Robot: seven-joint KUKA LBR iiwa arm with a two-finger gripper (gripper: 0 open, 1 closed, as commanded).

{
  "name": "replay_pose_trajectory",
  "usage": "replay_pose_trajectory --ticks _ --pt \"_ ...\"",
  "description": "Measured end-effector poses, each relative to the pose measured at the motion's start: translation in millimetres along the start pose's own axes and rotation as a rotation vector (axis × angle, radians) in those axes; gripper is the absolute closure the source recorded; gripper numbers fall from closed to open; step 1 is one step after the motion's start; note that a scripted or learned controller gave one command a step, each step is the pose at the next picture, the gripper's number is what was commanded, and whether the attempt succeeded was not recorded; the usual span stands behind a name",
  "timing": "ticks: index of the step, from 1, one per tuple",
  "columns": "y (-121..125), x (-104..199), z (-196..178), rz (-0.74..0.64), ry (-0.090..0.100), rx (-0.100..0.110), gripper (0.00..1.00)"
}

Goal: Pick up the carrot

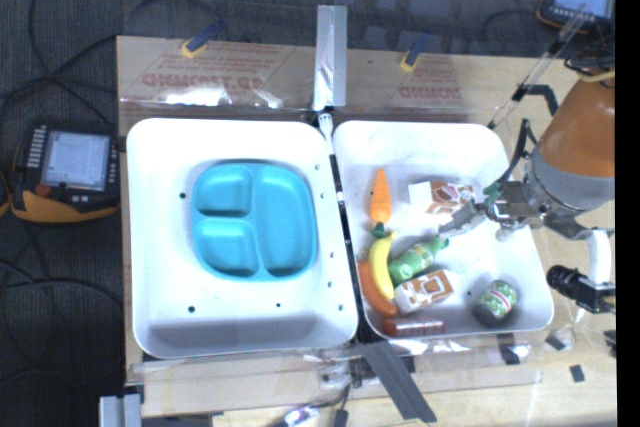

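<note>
Inside the right bin (500, 150) lies the carrot (380, 196); whether the fingers (462, 215) are spread is unclear.

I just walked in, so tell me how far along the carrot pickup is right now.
Nothing looks done yet: the carrot lies in the right bin near its left wall, just above the banana. In hand: the gripper is over the same bin, to the right of the carrot and apart from it, near a small carton. Left: reach the carrot, grasp it and lift it.
</note>
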State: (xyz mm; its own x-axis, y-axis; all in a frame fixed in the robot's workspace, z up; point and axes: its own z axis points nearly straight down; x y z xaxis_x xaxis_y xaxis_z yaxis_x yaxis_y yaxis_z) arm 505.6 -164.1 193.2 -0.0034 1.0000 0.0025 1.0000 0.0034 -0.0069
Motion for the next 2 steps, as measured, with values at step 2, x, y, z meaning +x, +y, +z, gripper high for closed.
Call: replay_pose_trajectory --ticks 2 --pt "105.6 54.4 96.2 -0.586 -0.006 -0.018 0.00"
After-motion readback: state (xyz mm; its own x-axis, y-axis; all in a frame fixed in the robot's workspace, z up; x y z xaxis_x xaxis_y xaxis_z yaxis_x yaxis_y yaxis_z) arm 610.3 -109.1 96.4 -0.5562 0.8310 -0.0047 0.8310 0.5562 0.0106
